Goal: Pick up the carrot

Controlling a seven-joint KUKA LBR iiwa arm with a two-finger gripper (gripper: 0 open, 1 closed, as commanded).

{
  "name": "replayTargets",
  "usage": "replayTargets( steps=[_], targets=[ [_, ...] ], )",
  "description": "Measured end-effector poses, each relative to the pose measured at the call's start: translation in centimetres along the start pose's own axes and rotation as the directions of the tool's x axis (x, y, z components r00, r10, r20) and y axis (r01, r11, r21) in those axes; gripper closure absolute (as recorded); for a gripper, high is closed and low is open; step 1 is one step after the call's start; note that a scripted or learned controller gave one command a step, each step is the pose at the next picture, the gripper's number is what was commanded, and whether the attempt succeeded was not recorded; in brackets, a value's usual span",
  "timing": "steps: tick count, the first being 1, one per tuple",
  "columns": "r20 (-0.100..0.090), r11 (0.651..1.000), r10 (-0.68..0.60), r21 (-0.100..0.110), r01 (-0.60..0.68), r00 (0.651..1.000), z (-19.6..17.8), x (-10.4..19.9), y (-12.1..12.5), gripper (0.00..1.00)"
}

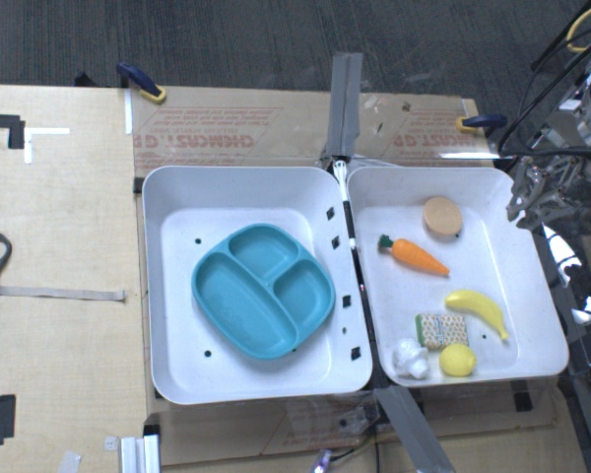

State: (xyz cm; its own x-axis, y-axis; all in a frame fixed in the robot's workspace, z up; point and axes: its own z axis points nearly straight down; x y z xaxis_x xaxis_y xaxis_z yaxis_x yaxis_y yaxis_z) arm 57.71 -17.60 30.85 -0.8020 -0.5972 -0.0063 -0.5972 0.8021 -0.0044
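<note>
One target: carrot, lying flat in the right bin, upper-left part of its floor, touching nothing.
Long axis: slanted; green top toward the divider between the bins, orange tip pointing down-right toward the banana.
End effector: at the right bin's upper right rim, up off the floor; nothing seen in it; how far open, cannot tell.
Bearing: carrot lies to the view's left of the end effector and a little lower, well apart.
Neighbours: round tan piece sits between them, near the carrot.
Judgement: approach must pass that piece and close across the slant.
</note>
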Motion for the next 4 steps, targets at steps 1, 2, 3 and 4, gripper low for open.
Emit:
replayTargets(
  steps=[1, 2, 3, 4],
  targets=[
    [0.003, 0.989, -0.145, 0.000, 0.145, 0.989, -9.7, -4.2, -8.5, 1.00],
    [-0.001, 0.997, -0.078, -0.004, 0.078, 0.997, 6.3, -1.9, -7.1, 1.00],
    [0.003, 0.962, -0.274, 0.001, 0.274, 0.962, -7.6, -4.0, -8.6, 1.00],
    [0.001, 0.883, -0.469, -0.005, 0.469, 0.883, 1.5, -2.3, -7.3, 1.00]
  ],
)
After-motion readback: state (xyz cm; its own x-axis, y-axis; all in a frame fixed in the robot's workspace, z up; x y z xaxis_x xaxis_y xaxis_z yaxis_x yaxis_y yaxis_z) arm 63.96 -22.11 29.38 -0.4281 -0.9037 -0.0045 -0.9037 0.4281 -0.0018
